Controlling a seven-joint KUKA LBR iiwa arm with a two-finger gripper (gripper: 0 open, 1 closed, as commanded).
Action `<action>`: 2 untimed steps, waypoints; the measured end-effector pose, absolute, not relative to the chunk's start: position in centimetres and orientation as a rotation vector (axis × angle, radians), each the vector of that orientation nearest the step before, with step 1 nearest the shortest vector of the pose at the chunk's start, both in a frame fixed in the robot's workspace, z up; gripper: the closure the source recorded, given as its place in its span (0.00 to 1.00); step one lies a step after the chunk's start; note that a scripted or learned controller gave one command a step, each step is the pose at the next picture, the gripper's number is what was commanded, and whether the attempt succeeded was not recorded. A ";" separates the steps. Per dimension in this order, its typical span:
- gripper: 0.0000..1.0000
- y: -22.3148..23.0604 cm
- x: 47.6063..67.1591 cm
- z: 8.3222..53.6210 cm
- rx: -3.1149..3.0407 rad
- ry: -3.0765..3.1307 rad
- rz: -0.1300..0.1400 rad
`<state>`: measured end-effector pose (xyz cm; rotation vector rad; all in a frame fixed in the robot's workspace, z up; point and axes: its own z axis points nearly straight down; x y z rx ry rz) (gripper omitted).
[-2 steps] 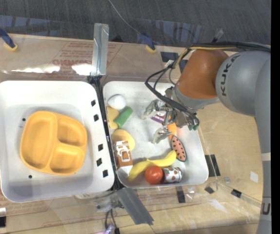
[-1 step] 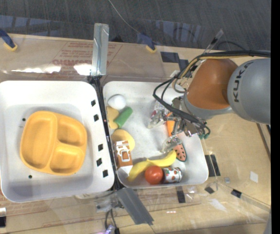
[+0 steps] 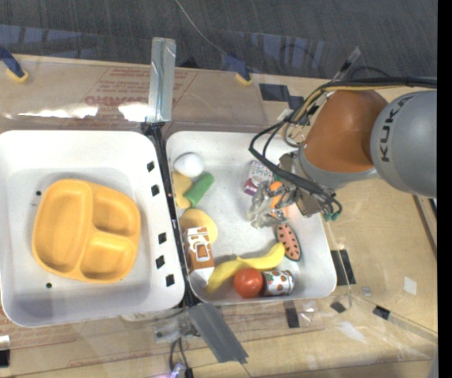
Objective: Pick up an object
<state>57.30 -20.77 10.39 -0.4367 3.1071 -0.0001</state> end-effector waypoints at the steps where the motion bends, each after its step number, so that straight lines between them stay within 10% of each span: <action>1: 1.00 -19.9 64.8 19.5 -0.162 3.128 -0.004; 2: 0.00 -19.9 64.6 19.2 -0.161 3.134 -0.002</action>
